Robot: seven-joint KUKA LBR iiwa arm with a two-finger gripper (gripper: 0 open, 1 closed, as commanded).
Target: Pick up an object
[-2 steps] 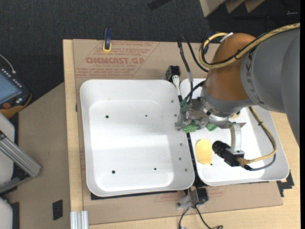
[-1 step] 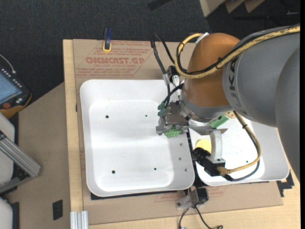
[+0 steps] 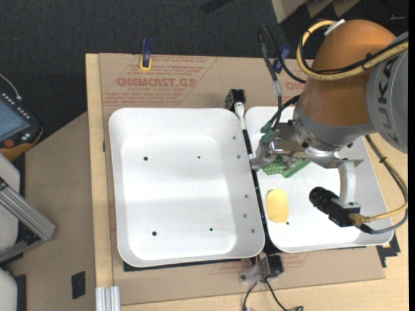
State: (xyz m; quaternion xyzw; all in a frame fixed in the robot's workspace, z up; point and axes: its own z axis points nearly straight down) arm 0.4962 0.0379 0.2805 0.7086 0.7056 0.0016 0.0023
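**Gripper low over green piece in right bin**

Gripper point(image 3: 277, 153) sits in the right bin point(image 3: 311, 237), at its left side, close to the wall next to the left bin point(image 3: 175, 193). Open or closed: cannot tell, the wrist covers it from above.

Green piece point(image 3: 290, 168) lies on the bin bottom, under and just beside the gripper, and pokes out toward the near side. Part of it is hidden by the metal. Whether it is gripped: cannot tell.

Yellow piece point(image 3: 277, 206), oval and pale, lies on the same bin bottom nearer the camera. It is close to the green piece but apart from it, near the left wall.

Arm point(image 3: 343, 63) comes in from the right, its orange band large in view, grey casing at the frame edge, cables looping over it.

Left bin shows four small dark dots on its bottom and a row of dots along its right rim.

Both bins rest on cardboard point(image 3: 162, 76) with red print, over a dark floor point(image 3: 65, 18). Blue clamp point(image 3: 146, 52) bites the cardboard's far edge. Black clip point(image 3: 234, 100) sits at the far end of the seam between the bins, second clip point(image 3: 270, 265) at the near end.
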